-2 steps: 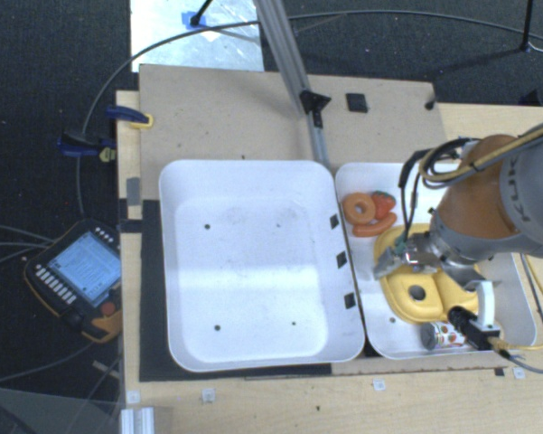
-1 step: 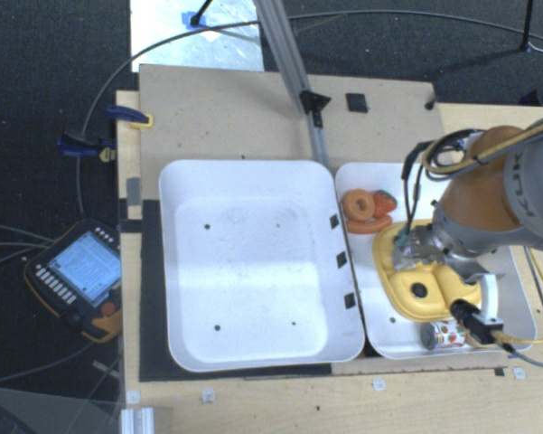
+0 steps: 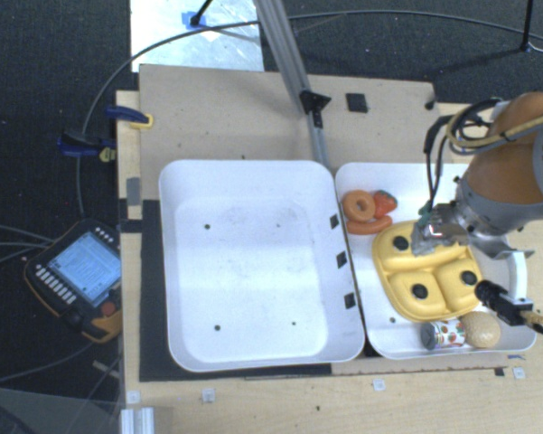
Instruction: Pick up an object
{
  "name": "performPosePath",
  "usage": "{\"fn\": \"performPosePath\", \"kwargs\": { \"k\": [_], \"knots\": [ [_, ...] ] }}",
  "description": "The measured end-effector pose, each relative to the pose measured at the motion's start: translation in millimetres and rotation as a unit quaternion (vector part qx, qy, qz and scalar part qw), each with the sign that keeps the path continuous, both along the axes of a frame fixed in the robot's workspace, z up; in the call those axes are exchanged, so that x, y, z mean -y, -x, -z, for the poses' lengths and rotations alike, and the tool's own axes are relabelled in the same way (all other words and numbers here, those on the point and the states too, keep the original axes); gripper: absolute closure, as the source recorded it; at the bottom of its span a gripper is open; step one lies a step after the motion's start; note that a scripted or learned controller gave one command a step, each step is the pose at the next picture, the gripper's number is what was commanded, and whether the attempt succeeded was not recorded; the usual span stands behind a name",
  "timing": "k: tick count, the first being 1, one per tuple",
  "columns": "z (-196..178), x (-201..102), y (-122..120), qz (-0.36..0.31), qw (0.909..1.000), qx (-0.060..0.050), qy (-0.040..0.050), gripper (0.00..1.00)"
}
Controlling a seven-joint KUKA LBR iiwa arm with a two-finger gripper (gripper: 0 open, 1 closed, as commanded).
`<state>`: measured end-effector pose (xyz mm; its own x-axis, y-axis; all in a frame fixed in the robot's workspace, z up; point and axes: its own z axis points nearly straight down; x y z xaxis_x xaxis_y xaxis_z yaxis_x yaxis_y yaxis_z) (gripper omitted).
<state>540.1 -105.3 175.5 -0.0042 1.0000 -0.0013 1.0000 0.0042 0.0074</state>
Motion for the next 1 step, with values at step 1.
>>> {"fn": "performPosePath", "kwargs": {
  "k": [1],
  "knots": [
    [-47.6, 3.2, 6.4, 0.0, 1.0, -0.001, -0.0001, 1.0]
  ]
}}
